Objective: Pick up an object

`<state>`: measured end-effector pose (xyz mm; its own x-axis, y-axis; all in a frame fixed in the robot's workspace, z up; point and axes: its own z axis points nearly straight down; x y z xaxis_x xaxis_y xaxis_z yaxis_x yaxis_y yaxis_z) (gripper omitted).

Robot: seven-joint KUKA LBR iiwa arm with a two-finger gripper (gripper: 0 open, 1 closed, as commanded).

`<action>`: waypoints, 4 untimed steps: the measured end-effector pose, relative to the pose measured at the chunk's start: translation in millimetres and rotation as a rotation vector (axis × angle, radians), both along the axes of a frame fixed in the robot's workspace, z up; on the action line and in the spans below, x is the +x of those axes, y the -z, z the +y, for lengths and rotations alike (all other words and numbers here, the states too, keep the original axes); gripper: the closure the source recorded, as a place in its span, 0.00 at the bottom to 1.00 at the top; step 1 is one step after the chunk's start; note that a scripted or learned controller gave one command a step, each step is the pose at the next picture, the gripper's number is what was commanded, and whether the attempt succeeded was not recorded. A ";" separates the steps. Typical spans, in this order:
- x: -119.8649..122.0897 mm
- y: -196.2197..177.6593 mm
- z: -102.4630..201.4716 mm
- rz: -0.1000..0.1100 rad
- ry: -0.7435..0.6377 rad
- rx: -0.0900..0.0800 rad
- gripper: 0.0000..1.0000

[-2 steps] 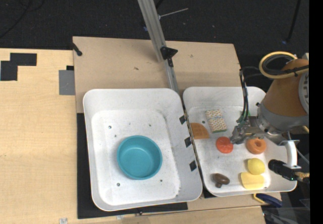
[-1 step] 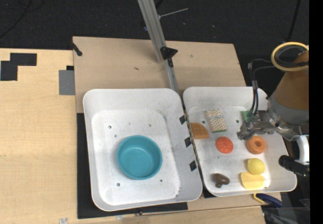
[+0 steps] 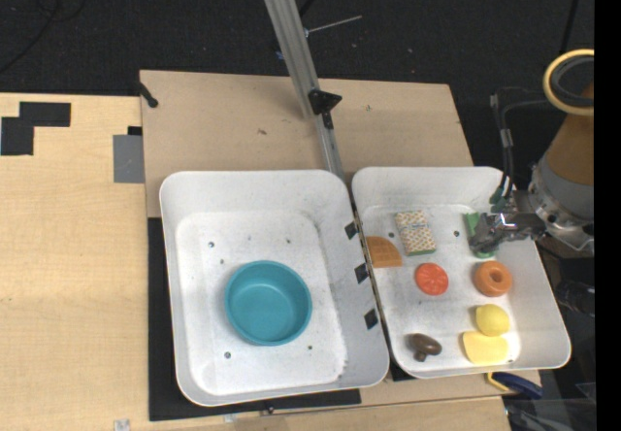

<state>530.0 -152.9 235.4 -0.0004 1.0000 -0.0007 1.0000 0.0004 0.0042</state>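
Gripper (image 3: 488,230) sits low at the right bin's (image 3: 456,179) far right edge, over a green object (image 3: 474,225); whether it grips I cannot tell. Left bin (image 3: 194,196) holds a teal bowl (image 3: 269,302).

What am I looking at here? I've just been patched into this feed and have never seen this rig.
One fixed camera looks down at a slant on a bench with two shallow white bins. The grey arm with an orange band reaches in from the right; its gripper is low over the right bin, beside a green object. I cannot tell whether it holds anything. That bin also has a patterned sponge, an orange slice-like piece, a red round item, an orange ring, two yellow items and a brown object. The left bin holds a teal bowl.
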 end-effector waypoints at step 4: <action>43.5 -7.4 163.7 0.006 -0.003 0.001 1.00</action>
<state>573.4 10.8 242.8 -0.0036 1.0000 0.0007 1.0000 0.0036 -0.0023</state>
